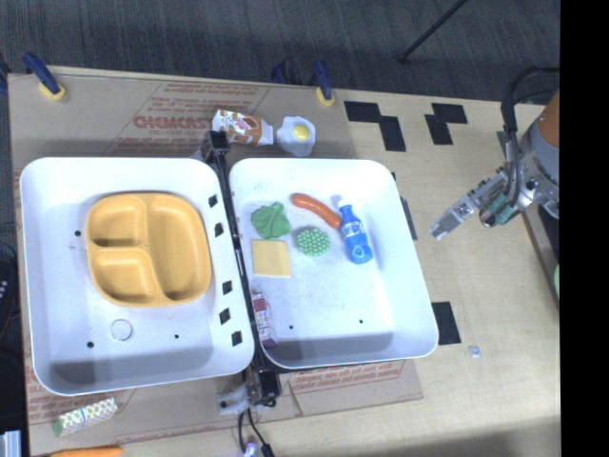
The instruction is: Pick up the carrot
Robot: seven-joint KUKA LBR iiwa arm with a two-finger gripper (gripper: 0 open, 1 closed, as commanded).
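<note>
Two white bins on the tabletop, right bin (409, 293) held one yellow cheese slice (271, 258), one green ball (312, 242), one blue bottle (355, 235) touching the carrot (315, 209) near its far edge, one green leaf (270, 220), end effector (443, 225) off right, grip unreadable

The hand (447, 223) hovers over the desk (476, 284), just beside the right bin's (404, 293) outer wall. In that bin, nearest the hand, lies a bottle (354, 235); the carrot (315, 209) lies just past it. Farther from the hand sit a ball (312, 242), a leafy piece (270, 220) and a flat square (271, 258). Farthest away, the left bin (48, 284) holds a divided tray (148, 248).
</note>
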